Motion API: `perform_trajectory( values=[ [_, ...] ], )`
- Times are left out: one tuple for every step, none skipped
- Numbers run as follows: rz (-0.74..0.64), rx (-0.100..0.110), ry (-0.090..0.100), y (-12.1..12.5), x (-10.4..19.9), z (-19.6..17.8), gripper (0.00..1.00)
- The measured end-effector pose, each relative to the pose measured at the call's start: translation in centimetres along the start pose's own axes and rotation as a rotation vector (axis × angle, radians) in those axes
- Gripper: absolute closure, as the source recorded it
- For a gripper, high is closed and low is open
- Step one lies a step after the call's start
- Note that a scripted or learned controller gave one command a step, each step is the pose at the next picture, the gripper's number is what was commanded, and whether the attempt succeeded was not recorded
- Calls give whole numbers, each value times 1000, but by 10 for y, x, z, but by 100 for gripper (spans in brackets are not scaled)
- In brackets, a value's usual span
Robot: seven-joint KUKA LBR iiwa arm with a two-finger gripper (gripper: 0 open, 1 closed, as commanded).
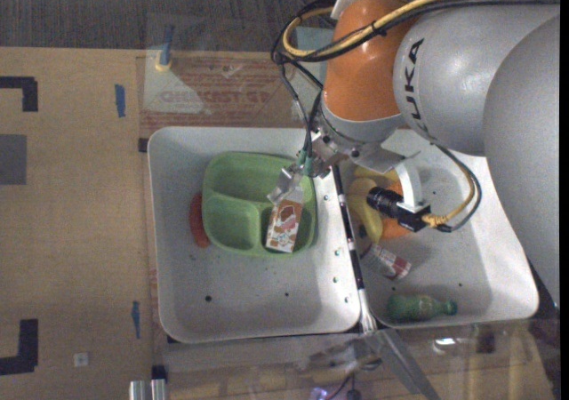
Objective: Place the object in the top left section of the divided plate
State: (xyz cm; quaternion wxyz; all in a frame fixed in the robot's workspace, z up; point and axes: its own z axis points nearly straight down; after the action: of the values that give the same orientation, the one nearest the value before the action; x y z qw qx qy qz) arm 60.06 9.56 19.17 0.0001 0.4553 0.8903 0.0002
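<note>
A green divided plate (pixel 233 212) lies in the left bin (pixel 244 305). My gripper (pixel 290 188) hangs over the plate's right side, reaching in from the arm's orange band. It is shut on the top end of a small brown-and-white carton (pixel 284 228) with a red print. The carton dangles tilted below the fingertips, over the plate's lower right compartment and overlapping the near rim. The plate's other compartments hold nothing that I can see.
A red object (pixel 196 219) pokes out from under the plate's left edge. The right bin (pixel 498 283) holds a yellow item (pixel 366 210), an orange item (pixel 402 226), a red-and-white tube (pixel 391 262) and a green bottle (pixel 422 306). The arm covers that bin's upper part.
</note>
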Motion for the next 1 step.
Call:
perform_trajectory(
  values=[
    [0, -4, -2, 1, -1, -11, 100]
  ],
)
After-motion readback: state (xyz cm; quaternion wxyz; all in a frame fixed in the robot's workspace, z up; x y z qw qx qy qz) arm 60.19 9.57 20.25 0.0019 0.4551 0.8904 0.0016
